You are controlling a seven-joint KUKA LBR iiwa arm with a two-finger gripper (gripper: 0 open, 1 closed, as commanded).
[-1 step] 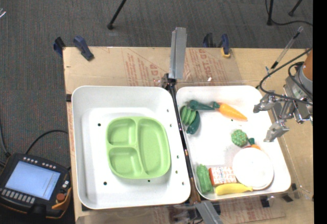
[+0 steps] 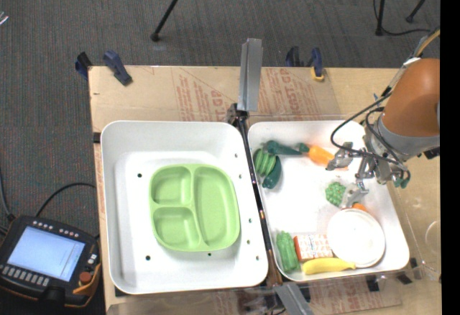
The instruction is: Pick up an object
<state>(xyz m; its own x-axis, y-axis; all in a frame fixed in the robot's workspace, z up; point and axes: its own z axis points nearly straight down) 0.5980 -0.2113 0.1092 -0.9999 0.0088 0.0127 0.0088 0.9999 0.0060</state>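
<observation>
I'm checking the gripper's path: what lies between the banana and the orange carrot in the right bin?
In the camera view, the round white plate and green broccoli floret lie between the yellow banana and the orange carrot.

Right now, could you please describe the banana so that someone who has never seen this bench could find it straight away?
Look at the right-hand white bin, then along its near edge. The banana lies flat there, just below a round white plate and a small orange and white box. It is the only yellow, curved thing in that bin.
</observation>
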